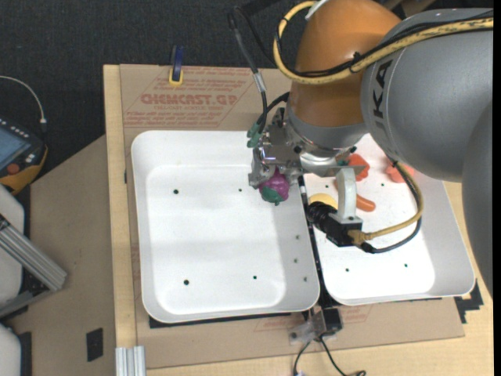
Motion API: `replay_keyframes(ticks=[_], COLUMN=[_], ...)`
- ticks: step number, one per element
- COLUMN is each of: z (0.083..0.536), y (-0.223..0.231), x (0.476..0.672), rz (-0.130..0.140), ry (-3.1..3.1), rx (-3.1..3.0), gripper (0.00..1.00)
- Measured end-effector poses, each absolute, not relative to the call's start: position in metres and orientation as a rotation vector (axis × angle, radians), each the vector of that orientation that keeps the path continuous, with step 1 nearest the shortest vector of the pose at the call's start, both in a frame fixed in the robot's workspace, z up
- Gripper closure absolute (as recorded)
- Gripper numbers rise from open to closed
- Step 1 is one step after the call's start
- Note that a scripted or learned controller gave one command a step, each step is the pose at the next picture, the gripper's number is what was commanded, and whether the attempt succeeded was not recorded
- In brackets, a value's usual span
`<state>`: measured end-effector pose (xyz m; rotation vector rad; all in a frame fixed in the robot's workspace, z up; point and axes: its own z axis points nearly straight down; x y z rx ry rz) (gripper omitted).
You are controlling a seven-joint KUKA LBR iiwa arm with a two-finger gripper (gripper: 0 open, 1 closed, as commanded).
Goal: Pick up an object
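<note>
The purple and green toy [274,188] sits at the right edge of the left bin [156,233], right under the gripper [270,175]. You cannot tell from here whether it is grasped, so lift slowly and straight, clear of the bin wall.

It was a robotics lab or test cell. A grey-and-orange industrial arm [376,77] with loose cabling reached over two shallow white bins [211,233] set on a brown board [196,92] stamped with a supplier's name. Left of the bins lay dark carpet [55,45], an aluminium rail [31,253] and some electronic gear [16,151].
</note>
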<state>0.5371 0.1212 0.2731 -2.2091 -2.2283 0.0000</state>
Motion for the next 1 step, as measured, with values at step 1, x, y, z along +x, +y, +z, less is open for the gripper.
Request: replay_keyframes(ticks=[1], z=[0.2614], y=[0.1093], x=[0.5088], rz=[0.005], ry=[-2.217], rx=[-2.221], gripper=[1.00])
